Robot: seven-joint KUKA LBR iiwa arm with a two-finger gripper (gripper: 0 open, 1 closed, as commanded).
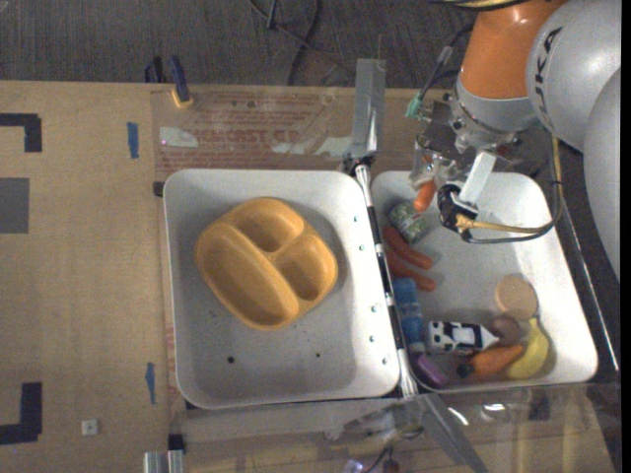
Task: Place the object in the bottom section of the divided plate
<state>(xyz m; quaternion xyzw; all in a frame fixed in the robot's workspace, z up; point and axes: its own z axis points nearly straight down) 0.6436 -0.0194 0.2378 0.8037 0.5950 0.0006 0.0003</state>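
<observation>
The yellow divided plate (266, 261) sits in the left bin (197, 363); the gripper (426, 187) hangs over the right bin's (567, 294) upper left corner, an orange carrot (423, 197) between its fingers.

Part of the brand name "KUKA" was read on the arm (582, 67), on the grey casing just beside its orange band (508, 37).

Divided plate (266, 261) lies unobstructed; toys (473, 348) crowd right bin (567, 294).
</observation>
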